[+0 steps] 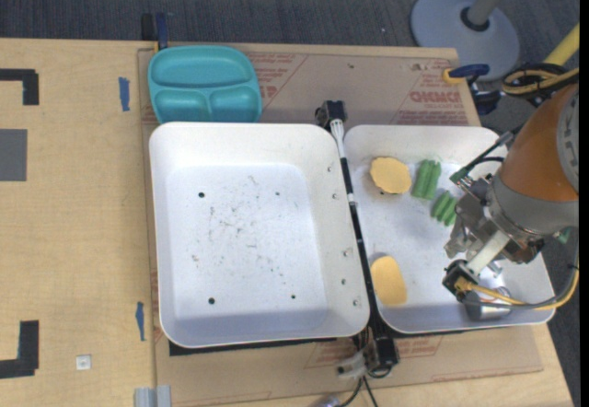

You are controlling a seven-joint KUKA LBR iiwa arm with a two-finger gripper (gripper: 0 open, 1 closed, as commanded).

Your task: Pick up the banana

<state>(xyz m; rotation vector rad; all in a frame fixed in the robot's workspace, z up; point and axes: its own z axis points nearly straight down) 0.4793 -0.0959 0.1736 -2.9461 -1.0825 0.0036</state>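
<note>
Two yellow pieces could be the banana, and I cannot tell which: the back piece (390, 176) and the front piece (388, 279), both lying in the right bin (416, 244) near its left wall. Neither is lifted, so the pick seems not yet made. The tool (467, 230) hangs over that bin's right side, apart from both. Whether it is open or closed, I cannot tell.
</note>
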